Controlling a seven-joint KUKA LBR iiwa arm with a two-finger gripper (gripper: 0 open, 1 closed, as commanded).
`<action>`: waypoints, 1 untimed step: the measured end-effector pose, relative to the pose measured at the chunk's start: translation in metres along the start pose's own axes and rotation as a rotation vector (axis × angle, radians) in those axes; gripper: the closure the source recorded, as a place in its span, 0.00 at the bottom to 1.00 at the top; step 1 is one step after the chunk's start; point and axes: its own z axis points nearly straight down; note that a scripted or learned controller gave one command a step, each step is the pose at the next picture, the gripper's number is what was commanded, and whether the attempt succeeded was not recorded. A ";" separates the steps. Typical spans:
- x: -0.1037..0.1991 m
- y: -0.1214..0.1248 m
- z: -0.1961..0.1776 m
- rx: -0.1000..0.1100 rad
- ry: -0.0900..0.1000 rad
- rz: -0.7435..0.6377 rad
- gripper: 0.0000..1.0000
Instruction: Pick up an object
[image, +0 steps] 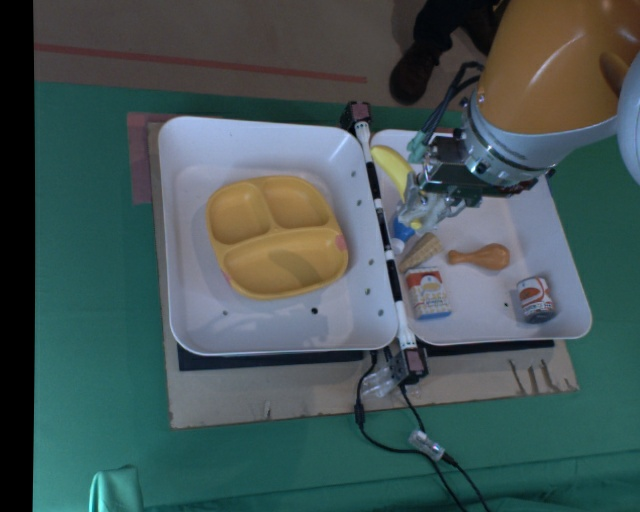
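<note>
In the camera view, the gripper (418, 215) is lowered at the right bin's (560, 255) left edge, over a small blue-and-white object (402, 232) beside the banana (392, 167). Its jaw state cannot be told. A centred, vertical descent is advised.

Yellow tray (277, 237) in white bin (190, 150); yellow banana (391, 166); brown drumstick (480, 258); can (535, 298) seen as red/white, prob.

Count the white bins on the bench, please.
2. The left bin holds a yellow divided plate. The right bin holds a banana, a drumstick, and small items; the arm covers part of it.
</note>
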 end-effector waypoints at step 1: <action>0.012 0.011 0.012 0.007 -0.002 0.002 1.00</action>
